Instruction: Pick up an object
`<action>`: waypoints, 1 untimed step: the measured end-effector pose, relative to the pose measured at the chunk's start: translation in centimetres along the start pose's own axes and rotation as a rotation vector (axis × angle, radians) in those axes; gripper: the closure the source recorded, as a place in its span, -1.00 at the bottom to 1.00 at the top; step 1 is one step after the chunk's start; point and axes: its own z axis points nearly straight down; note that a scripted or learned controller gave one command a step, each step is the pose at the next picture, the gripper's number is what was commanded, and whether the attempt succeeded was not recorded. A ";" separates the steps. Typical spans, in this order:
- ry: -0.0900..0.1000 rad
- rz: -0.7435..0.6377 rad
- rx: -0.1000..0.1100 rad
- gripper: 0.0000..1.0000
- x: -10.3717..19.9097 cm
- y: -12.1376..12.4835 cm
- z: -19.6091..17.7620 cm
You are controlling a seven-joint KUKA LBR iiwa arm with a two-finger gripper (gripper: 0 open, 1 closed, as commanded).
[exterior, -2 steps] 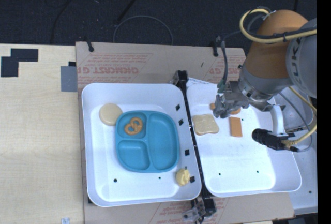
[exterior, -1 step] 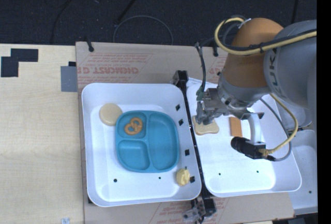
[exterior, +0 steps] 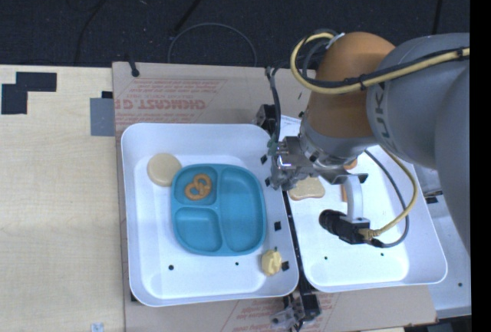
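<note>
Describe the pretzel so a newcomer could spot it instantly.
Start at the left white bin, which holds a blue divided tray. In that tray's upper-left compartment lies the pretzel, small, orange-brown and twisted. The pale round disc and the yellowish lump lie on the bin floor outside the tray and are plain, not knotted.

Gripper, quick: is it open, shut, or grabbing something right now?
Gripper: cannot be told. It sits low at the wall between the two bins, beside a tan toast-shaped piece in the right bin.
</note>
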 end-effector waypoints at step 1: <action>0.000 -0.001 0.001 1.00 5.6 -1.5 0.6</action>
